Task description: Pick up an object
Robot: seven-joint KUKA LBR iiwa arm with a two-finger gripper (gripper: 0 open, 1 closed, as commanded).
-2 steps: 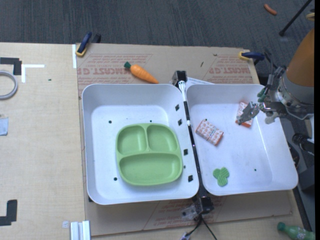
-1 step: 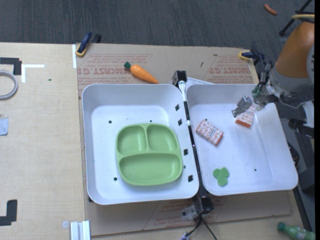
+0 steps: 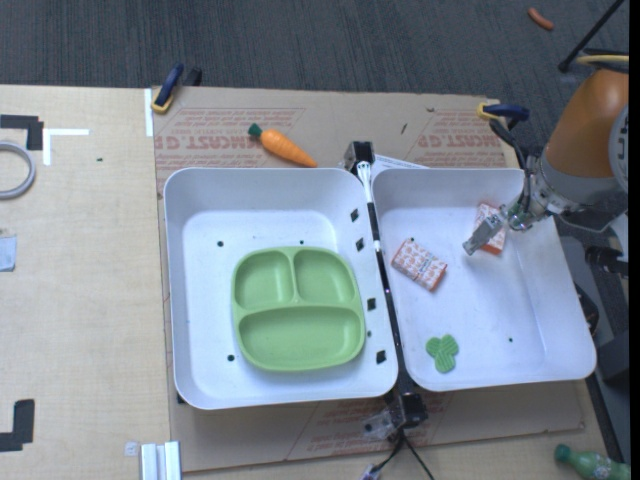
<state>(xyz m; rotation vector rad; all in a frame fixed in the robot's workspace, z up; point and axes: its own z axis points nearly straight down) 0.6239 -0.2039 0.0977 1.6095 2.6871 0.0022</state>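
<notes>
Packet (image 3: 490, 214) is the thing nearest the action: a small red and white packet in the right bin (image 3: 560, 353), up near the bin's back-right corner. The end effector (image 3: 487, 235) sits right over it, reaching in from the right, and its grey fingers overlap the packet's lower left side. Whether those fingers are apart, together, or actually clamped on the packet can't be told from this angle, it's all too small and stacked on top of itself. The arm (image 3: 590, 128) shows its orange band at the right edge, above the wrist.

Also in the right bin: a checkered red and white box (image 3: 418, 264) lying flat toward the left wall, well apart from the end effector, and a little green leafy thing (image 3: 442, 352) near the front, left of centre.

The left bin (image 3: 190, 288) holds a green divided plate (image 3: 298, 308), three sections, sitting pretty much in the middle.

Outside the bins, a toy carrot (image 3: 283, 145) lies on the cardboard just behind the left bin. Blue clamps grip the cardboard at its back corners, one on the left (image 3: 167, 86) and one on the right (image 3: 505, 114). A green bottle (image 3: 592, 460) lies at the bottom right, off the bench. On the floor at the top right there's a small orange bit (image 3: 541, 18).
</notes>
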